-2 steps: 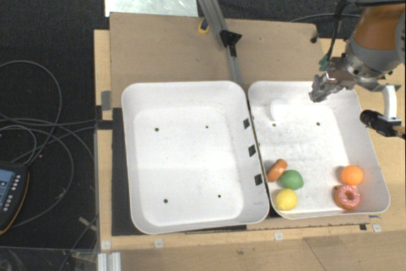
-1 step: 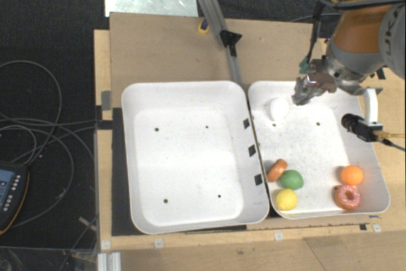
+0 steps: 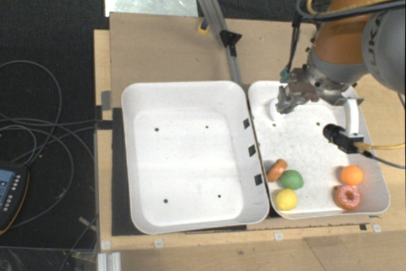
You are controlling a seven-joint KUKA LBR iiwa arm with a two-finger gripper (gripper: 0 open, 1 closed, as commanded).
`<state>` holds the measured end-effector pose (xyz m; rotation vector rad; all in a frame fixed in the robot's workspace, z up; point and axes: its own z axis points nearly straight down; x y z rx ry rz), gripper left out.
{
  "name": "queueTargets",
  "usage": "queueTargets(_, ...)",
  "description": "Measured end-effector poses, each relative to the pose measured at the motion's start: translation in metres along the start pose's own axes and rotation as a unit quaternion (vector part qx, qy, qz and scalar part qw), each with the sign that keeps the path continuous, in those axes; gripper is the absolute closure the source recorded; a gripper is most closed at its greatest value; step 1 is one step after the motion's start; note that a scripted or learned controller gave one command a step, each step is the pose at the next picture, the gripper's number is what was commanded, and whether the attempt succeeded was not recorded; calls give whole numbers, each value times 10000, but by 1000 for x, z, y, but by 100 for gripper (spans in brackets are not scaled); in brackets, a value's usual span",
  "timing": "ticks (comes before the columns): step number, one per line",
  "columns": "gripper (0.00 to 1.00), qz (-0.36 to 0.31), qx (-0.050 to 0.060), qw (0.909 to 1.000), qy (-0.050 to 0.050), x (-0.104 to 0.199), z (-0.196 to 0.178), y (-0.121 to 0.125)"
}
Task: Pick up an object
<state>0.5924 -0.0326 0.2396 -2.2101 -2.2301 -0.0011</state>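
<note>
From my console I see the gripper low over the far end of the right bin, close to that bin's back wall. Its fingers are a dark cluster against the white floor, and from this slant I cannot tell whether they stand apart or together. Nothing shows between them, so I count nothing as held.

The candidates all lie well away from the tool, toward the near end of the same bin. Nearest to it, down and slightly left, sit a small orange piece, a green ball touching or just beside it, and a yellow ball just below the green one. Further off, toward the near right corner, an orange ball rests above a pink-frosted doughnut — the two look to be touching. A black cylindrical part, apparently of the arm's own hardware, hangs to the tool's right.

The left bin, beyond the tool's left, carries nothing I can make out.

By my judgement the pick is barely begun — no object is lifted or even approached. What remains is everything: choosing a target, travelling to it, descending, closing and lifting.
</note>
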Motion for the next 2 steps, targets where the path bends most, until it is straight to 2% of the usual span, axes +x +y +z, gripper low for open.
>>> queueTargets(1,100,-2,4,10000,0,48,9,-18)
queueTargets(2,100,-10,-11,10000,4,100,-2,-29)
